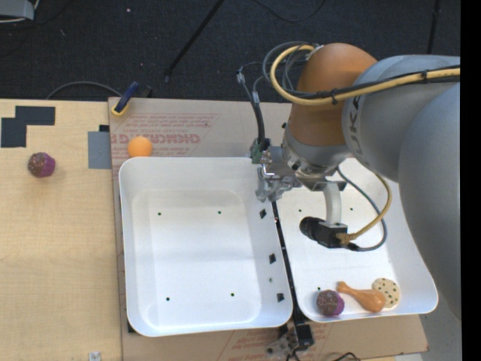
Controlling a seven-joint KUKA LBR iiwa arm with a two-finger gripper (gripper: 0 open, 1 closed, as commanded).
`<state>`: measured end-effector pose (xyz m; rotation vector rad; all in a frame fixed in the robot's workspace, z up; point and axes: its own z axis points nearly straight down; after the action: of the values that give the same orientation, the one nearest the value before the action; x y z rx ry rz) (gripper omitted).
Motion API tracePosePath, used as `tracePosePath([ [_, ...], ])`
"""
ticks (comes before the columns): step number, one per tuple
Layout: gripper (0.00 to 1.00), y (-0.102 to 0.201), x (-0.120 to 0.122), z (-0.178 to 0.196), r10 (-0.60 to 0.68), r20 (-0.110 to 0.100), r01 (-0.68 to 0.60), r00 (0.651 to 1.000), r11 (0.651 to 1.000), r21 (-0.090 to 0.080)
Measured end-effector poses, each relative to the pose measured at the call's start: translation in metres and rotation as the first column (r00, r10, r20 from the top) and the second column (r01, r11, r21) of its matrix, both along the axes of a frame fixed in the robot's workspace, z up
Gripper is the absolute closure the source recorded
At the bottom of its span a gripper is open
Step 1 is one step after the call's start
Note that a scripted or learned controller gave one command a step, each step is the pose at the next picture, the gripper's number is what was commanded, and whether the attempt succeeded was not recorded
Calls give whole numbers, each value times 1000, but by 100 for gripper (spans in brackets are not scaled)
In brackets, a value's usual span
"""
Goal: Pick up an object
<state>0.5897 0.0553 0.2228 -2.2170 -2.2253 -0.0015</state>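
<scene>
My gripper hangs over the back end of the divider between the two white bins, below the orange band of the wrist. Nothing shows in its grasp. In the right bin, near the front edge, lie a purple ball, an orange gourd-shaped toy and a pale spotted disc, close together and well in front of the gripper. The left bin spreads out to the gripper's left.
An orange ball rests on the cardboard just behind the left bin's back left corner. A second purple ball lies on the wooden bench at far left. The bulky grey arm covers the right bin's right side.
</scene>
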Motion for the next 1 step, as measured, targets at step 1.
tracePosePath([
  [1,100,42,4,-1,-1,-1,1,1000,1000,0],
])
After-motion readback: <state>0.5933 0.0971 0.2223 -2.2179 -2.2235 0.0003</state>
